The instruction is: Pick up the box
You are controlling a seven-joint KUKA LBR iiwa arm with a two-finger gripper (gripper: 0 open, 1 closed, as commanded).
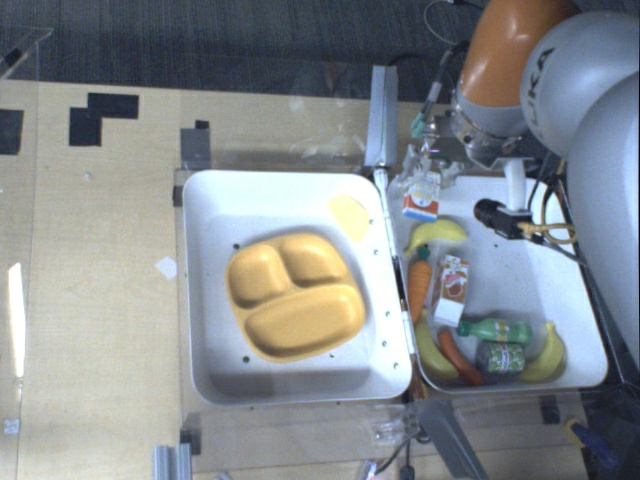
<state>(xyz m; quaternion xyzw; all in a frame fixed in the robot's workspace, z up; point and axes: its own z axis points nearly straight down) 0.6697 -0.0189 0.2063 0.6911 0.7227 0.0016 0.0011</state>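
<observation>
So we're looking at the right bin [585,298], and everything below is placed relative to the carrot [419,290] lying along its left wall. The box [452,281] we take to be the target is the small red-and-white carton just right of that carrot, lying flat and at a slight tilt, with a banana [437,234] just above it and a green bottle [497,330] just below.

There's also a second little carton [421,204] up past the banana, at the far corner, right under the gripper [428,173]. Could be the program is going for that one instead. We honestly can't tell how wide the gripper is or whether it has anything, it's a blur of clear plastic and cables up there.

On handling, our guess: thin cardboard, light, stiff along the edges but easy to crush across the broad face. The printed skin looks a bit glossy, so maybe slippery. We'd pinch it across the narrow width, on the two long edges, near the middle. Trouble is the carrot sits almost against one long edge, so a finger has barely any room on that side.

The left bin [200,268] has a yellow divided tray [296,295], well away from all this.
</observation>
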